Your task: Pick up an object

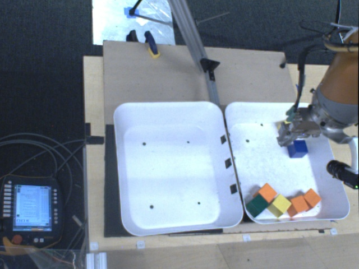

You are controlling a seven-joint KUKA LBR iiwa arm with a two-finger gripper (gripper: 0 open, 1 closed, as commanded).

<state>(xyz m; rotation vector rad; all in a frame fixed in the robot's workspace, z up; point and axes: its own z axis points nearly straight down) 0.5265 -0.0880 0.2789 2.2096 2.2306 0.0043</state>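
Tabletop [252, 74] carries two white bins side by side, left bin [168, 167] beside right bin [331, 206]. Gripper [293, 134] hangs over right bin's far half; grip state cannot be told. Blue cube [298, 148] sits just below gripper, touching or nearly so. Orange, yellow, green cubes [280, 202] cluster at near edge.

Grey arm [331, 114] with orange band, black cables, metallic end effector [293, 132].
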